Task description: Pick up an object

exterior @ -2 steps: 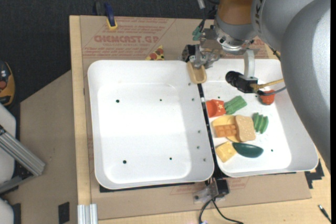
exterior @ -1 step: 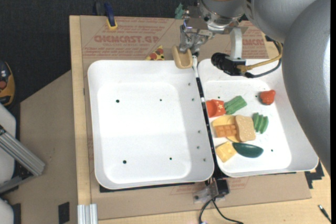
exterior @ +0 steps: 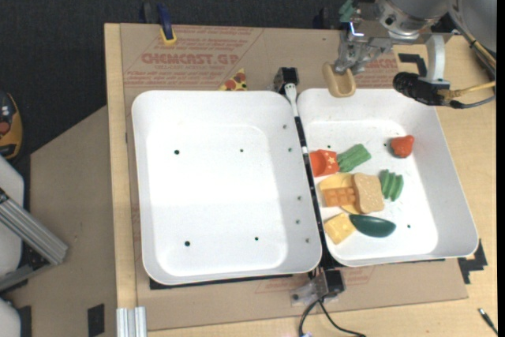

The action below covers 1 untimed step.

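Tan rounded block (exterior: 341, 83) gripped in the tool (exterior: 347, 69), above the right bin's (exterior: 442, 170) far rim.

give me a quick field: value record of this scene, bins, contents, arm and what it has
left bin: left bin, white, bare floor with small dark dots
right bin: right bin, white, holds a cluster of toy food
contents: red piece, green piece, orange-red piece, tan block, dark green piece, yellow piece
arm: reaches in from the upper right, gripper above the right bin's far rim
held: tan object at the fingers, lifted clear of the pile
bench: brown board under both bins
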### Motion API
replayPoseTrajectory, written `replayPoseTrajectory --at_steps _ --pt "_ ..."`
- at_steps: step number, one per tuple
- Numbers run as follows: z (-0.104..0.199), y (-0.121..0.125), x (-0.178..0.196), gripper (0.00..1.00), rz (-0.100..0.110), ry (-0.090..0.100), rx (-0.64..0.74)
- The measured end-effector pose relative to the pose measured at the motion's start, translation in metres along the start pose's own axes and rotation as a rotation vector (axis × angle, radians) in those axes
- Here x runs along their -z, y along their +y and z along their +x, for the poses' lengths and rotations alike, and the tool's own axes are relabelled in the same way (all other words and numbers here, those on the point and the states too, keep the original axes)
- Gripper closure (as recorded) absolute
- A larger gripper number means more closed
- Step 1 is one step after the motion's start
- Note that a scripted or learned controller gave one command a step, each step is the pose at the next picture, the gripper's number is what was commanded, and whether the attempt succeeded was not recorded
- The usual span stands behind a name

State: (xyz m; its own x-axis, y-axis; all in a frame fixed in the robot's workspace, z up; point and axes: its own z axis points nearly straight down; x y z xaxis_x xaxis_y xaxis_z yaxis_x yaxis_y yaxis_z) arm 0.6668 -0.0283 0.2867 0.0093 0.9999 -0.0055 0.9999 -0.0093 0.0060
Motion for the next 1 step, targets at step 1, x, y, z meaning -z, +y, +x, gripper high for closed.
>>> replayPoseTrajectory --at_steps 1 --pt "0.0409 -0.0498 -0.0375 1.00 0.014 0.007 0.012"
